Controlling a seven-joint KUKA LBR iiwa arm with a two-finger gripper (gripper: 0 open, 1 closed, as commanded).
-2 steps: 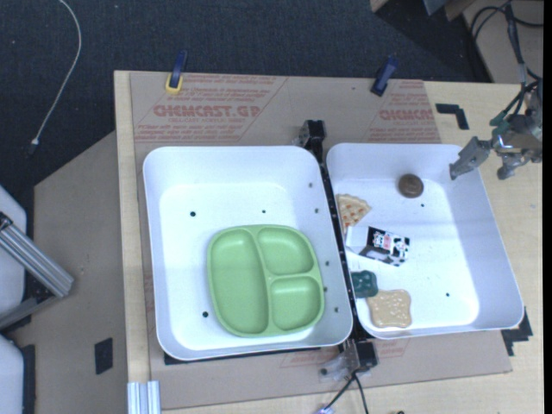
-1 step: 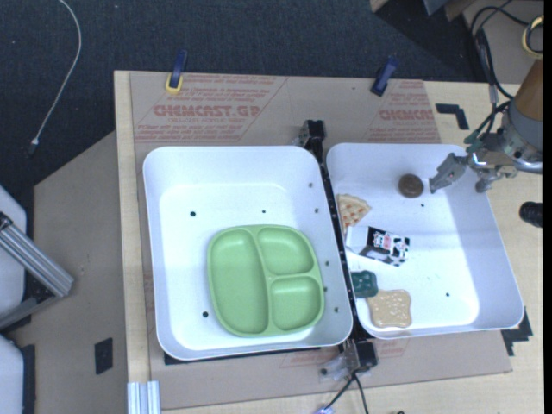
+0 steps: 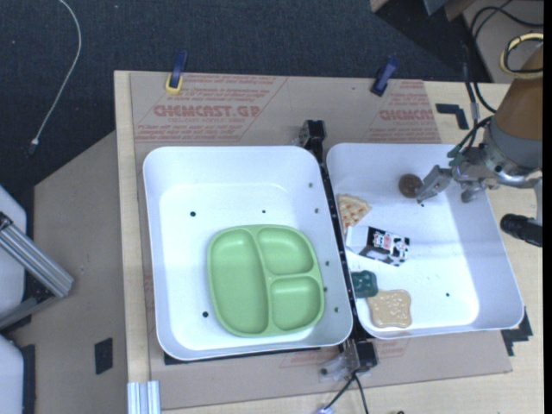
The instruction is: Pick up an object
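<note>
There are two white bins (image 3: 164, 231). One green plate (image 3: 263, 279) sits in the left bin. Five small things lie in the right bin: one cracker (image 3: 352, 209), one cookie (image 3: 410, 184), one card (image 3: 385, 245), one green block (image 3: 362, 283), one toast (image 3: 390, 309).

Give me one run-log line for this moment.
gripper: open, holds nothing | position: right bin, far end | nearest: brown disc | green tray: left bin

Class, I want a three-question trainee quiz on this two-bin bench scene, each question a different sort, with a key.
1. True or false: the green three-compartment plastic plate lies in the left white bin.
2. Which lies nearest the two-finger gripper? A) small round brown piece B) tan toast-shaped piece C) black-and-white patterned piece
3. Fill in: the plate has ___ compartments.

Key: 1 true; 2 A; 3 three.
</note>
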